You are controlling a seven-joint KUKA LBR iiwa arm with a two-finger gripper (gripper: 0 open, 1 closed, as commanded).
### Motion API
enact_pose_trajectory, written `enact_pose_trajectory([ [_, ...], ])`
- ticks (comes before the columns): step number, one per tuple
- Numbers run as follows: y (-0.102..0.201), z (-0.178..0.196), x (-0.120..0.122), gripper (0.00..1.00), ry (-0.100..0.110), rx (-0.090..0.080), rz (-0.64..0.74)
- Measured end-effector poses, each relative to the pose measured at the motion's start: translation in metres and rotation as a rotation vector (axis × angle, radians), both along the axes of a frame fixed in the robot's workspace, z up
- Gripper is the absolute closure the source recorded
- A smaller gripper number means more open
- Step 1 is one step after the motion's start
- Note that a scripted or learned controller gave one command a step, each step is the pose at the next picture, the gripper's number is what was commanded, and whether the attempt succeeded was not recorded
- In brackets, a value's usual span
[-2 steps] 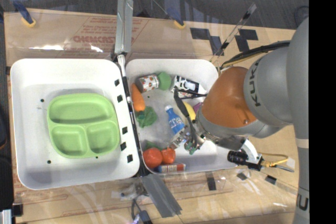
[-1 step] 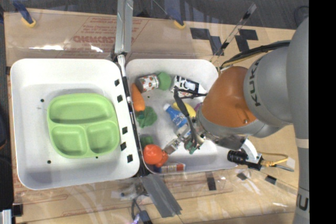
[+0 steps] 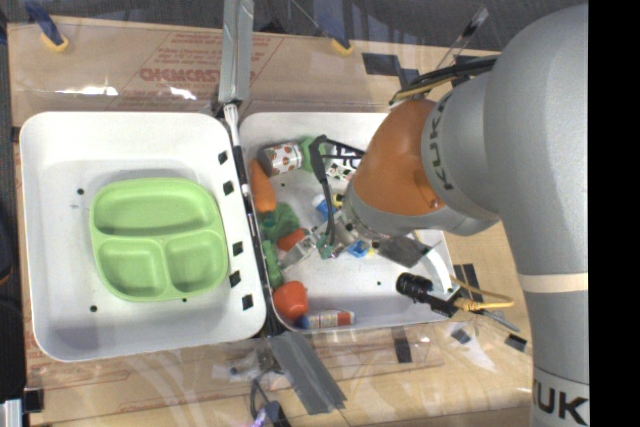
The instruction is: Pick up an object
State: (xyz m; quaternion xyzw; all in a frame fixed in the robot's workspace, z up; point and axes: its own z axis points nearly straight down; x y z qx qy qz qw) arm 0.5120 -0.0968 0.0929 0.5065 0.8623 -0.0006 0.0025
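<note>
Objects [image 3: 290,215] crowd right bin's [image 3: 420,310] left wall.

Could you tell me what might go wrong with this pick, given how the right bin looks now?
The gripper is low in the right bin among tightly packed items, so it may catch two at once or none. The carrot and green toy lie against the divider wall, which could block a finger. The arm hides much of the bin, so any grasp is hard to confirm.

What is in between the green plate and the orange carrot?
In the camera view, the two bins' walls meet between the green plate and the carrot, with small black clips along them. The left bin's white floor is bare there.
</note>
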Motion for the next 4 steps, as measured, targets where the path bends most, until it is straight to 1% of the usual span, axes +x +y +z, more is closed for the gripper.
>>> enact_pose_trajectory([
  [1, -0.009, -0.001, 0.071, 0.00, 0.005, 0.004, 0.025],
  [2, -0.009, -0.001, 0.011, 0.00, 0.006, 0.004, -0.079],
  [3, -0.007, 0.008, 0.012, 1.00, 0.008, 0.005, -0.071],
  [4, 0.051, 0.102, 0.054, 1.00, -0.003, 0.006, -0.166],
])
